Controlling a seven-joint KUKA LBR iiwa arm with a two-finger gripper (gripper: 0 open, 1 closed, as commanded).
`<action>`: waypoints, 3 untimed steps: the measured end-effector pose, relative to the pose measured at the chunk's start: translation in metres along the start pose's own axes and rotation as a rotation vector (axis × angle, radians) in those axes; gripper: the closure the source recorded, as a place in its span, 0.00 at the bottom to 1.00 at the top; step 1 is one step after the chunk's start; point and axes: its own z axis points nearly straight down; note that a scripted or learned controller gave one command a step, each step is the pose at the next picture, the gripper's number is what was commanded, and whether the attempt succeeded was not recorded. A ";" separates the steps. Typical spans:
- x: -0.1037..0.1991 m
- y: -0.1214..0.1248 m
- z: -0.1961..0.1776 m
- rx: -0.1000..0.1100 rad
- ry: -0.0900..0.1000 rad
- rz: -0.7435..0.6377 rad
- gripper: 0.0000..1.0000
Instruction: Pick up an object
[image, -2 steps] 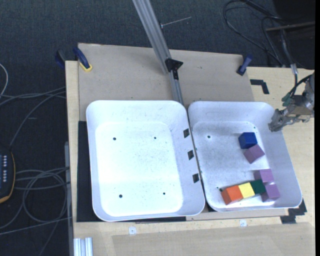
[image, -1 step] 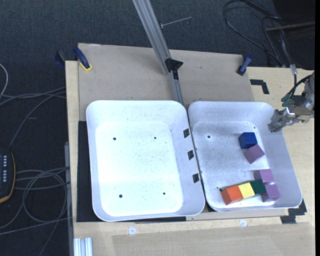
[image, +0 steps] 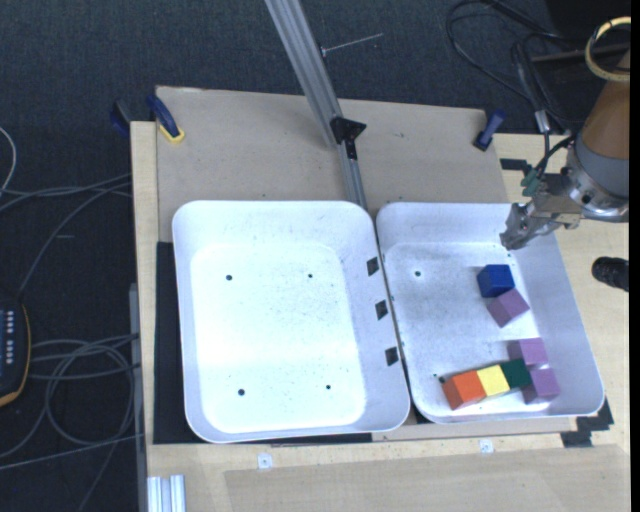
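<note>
Gripper (image: 517, 232) hangs above the blue block (image: 494, 280), nothing visibly held; can't tell its state. Purple block (image: 507, 307) sits touching it, so a descent could nudge both & miss.

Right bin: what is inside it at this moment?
The right bin holds a blue block, purple blocks, and an orange-yellow-green row near its front edge. The gripper hovers over the back corner, covering the floor beneath it.

Fixed overhead camera looks slantwise onto two bins (image: 195, 300).
</note>
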 end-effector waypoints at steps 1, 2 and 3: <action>0.055 0.010 -0.009 -0.001 0.001 -0.001 1.00; 0.110 0.033 -0.012 0.000 0.002 -0.001 1.00; 0.164 0.047 0.003 0.002 0.001 0.000 1.00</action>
